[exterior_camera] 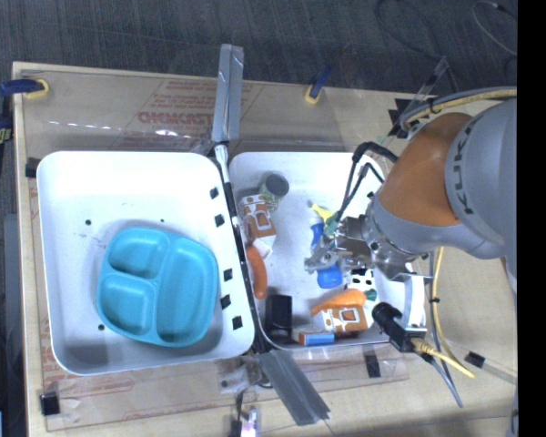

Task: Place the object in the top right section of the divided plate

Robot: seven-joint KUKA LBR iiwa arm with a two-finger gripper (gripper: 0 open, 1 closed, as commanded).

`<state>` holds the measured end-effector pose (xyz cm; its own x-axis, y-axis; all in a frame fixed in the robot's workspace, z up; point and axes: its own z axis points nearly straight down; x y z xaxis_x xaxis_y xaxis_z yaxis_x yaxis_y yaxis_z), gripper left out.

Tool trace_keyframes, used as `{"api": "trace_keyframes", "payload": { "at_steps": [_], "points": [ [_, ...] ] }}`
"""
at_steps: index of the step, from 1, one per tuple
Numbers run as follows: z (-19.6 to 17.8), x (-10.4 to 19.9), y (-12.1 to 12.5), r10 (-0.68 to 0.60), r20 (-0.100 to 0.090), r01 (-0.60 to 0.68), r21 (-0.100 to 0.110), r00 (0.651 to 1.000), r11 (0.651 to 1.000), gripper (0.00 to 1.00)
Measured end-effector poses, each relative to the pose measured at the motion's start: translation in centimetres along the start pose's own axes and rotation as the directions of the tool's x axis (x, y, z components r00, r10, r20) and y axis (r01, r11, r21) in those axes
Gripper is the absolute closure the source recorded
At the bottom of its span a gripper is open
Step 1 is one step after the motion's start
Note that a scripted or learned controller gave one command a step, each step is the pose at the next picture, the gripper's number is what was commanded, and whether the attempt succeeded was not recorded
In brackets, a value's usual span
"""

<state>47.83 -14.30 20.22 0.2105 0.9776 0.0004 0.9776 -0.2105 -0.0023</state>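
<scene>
A light blue divided plate lies in the left bin, with nothing in its sections. My gripper hangs low in the middle of the right bin, right over a small blue object and beside a blue and yellow item. The gripper body hides what is directly under it, and I see nothing clearly lifted.
The right bin also holds a grey cup, a brown and white carton, an orange stick, a black block, an orange carton and a blue pen. The bin divider runs between the bins.
</scene>
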Motion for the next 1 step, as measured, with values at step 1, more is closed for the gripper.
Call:
{"api": "trace_keyframes", "payload": {
  "at_steps": [1],
  "points": [
    [0.0, -0.01, 0.0, 0.0, 0.0, 0.0, 0.0, 1.0, 1.0, 0.0]
  ]
}}
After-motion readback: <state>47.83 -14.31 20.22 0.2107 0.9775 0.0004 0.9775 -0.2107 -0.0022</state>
